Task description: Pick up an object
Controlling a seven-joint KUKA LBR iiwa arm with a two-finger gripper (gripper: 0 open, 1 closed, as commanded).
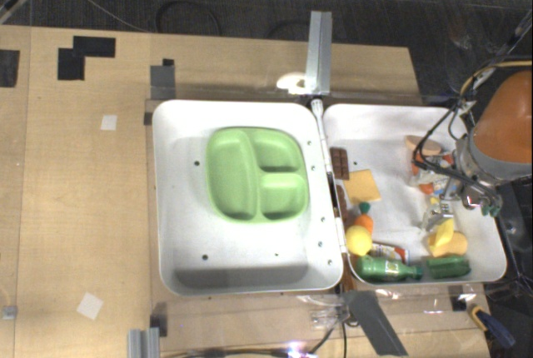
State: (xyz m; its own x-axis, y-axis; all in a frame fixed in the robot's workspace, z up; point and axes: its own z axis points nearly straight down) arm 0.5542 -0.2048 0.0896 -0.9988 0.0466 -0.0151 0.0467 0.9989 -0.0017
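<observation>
My gripper (438, 213) hangs low over the right side of the right bin (379, 125), below the orange band on the arm. Just under it lies a yellow and orange toy piece (447, 241). A small orange and red item (423, 150) sits up and to the left of the wrist, partly behind cables. Further left in the same bin are a yellow cheese wedge (363, 186), a brown bar (338, 163), a lemon (358, 242) and a small orange ball (366, 223). A green bottle (389, 269) and a dark green vegetable (448, 267) lie along the front wall.
The left bin (179, 206) holds a light green divided plate (255, 174). A metal post (320, 48) stands behind the seam between the bins. Black cables loop around the wrist at the right bin's far right.
</observation>
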